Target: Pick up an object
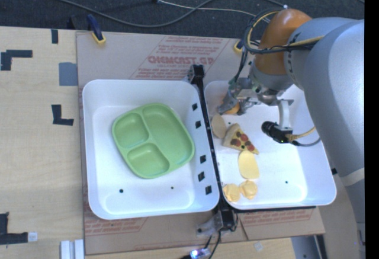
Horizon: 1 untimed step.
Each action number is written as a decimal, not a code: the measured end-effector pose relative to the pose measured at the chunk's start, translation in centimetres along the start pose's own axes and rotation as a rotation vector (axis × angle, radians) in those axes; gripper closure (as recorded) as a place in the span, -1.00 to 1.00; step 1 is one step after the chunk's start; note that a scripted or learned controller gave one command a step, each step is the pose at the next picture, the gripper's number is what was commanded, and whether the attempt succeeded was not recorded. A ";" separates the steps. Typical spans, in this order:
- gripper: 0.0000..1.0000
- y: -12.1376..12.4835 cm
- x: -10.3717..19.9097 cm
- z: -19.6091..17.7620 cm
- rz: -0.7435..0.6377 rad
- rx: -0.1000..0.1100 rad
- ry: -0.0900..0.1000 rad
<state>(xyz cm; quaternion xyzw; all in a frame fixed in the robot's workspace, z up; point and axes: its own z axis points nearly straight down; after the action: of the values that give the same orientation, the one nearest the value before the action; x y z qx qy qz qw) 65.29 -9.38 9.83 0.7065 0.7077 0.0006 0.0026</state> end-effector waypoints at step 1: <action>1.00 -0.1 -0.5 -6.2 0.001 0.001 0.002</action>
<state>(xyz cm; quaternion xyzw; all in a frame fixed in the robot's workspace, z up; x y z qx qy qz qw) 65.17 -9.91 16.00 0.7068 0.7074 0.0011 0.0016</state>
